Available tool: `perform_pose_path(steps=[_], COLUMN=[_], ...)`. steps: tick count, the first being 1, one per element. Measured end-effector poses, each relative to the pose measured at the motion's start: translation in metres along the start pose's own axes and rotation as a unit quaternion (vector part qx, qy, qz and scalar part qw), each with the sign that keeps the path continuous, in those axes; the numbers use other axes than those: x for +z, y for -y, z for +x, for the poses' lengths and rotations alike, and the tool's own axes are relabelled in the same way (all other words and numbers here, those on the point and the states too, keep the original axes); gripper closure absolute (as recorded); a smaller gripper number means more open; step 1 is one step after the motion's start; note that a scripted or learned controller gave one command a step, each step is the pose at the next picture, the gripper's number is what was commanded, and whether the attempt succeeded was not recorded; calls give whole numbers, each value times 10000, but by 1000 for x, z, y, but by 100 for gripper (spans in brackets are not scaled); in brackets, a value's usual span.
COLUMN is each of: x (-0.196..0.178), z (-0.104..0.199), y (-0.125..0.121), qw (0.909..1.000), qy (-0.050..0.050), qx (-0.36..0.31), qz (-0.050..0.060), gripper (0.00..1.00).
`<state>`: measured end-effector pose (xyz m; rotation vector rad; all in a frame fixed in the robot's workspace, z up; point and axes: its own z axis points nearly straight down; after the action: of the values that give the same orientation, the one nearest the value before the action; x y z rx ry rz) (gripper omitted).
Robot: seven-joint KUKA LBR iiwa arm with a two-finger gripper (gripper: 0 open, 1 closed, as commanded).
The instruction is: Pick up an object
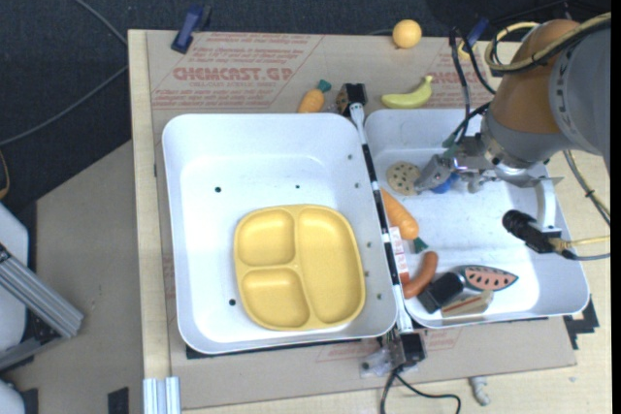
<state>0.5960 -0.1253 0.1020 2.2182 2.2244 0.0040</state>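
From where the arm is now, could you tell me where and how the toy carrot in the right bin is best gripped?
Grip the carrot across its thick orange middle, coming straight down from above. It lies flat and slanted against the right bin's left wall, so a side approach is probably blocked. Turn the tool so it closes across the narrow width, keeping off the sausage below it.

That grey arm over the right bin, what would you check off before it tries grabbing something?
1. Gripper over the right white bin: ok.
2. Round tan cookie lying just beside it, unobstructed: ok.
3. Anything held between the fingers: cannot tell.
4. Orange carrot and red sausage lie apart from the cookie: ok.
5. Yellow divided plate sits in the left white bin, out of the way: ok.
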Motion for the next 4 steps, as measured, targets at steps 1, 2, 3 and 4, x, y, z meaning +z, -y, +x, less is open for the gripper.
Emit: perform_pose_path(steps=[1,2,3,4], x=[19,10,9,23], z=[29,29,29,26], y=[-60,-60,-60,-63], qw=[9998,9998,9998,9998], qy=[-3,2,2,-23], qx=[63,38,38,39], qz=[170,186,181,200], gripper=[0,100,0,0])
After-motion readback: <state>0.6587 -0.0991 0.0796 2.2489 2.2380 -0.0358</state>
